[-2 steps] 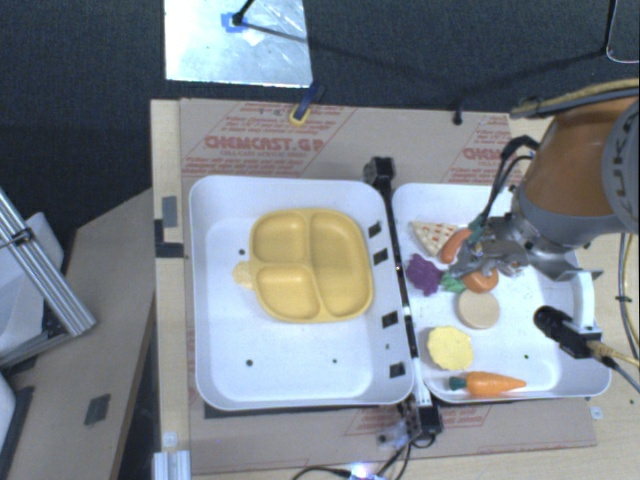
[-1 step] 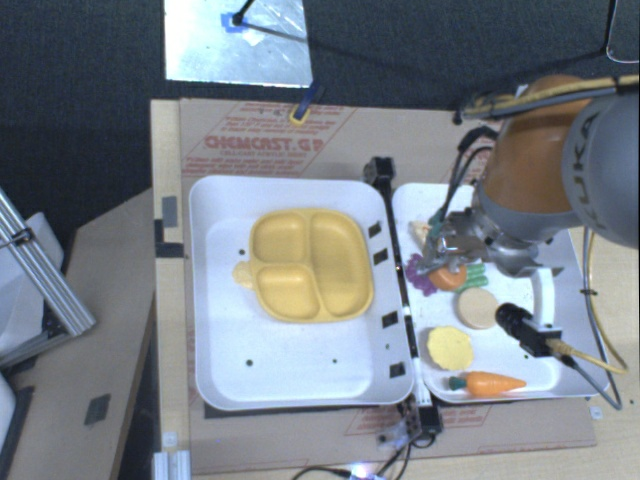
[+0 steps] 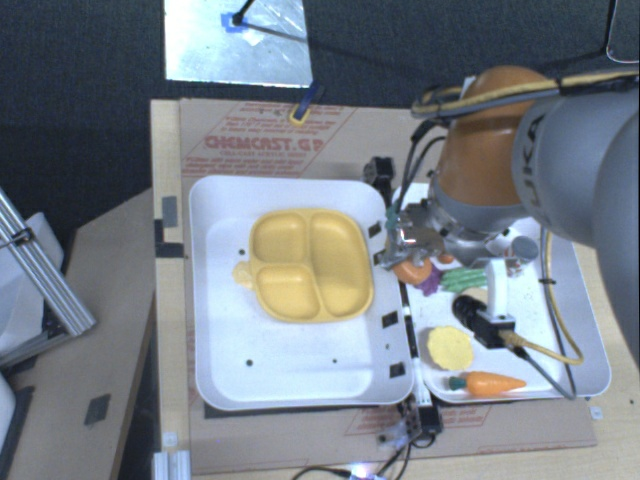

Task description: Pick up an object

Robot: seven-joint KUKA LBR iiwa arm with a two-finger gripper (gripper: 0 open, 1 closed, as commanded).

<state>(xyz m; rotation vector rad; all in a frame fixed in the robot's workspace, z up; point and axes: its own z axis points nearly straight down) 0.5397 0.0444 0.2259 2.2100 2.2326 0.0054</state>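
The right bin holds several small toy foods. An orange piece lies at its left wall with a purple piece touching it, and a green piece sits just to the right. Nearer the front are a flat yellow disc and an orange carrot. My gripper hangs low over the bin's left edge, directly above the orange piece. The grey and orange arm hides the back of the bin.
The left bin holds a yellow divided plate in its middle. A divider with black clips runs between the bins. Cardboard lies under both bins, and a metal frame stands at far left.
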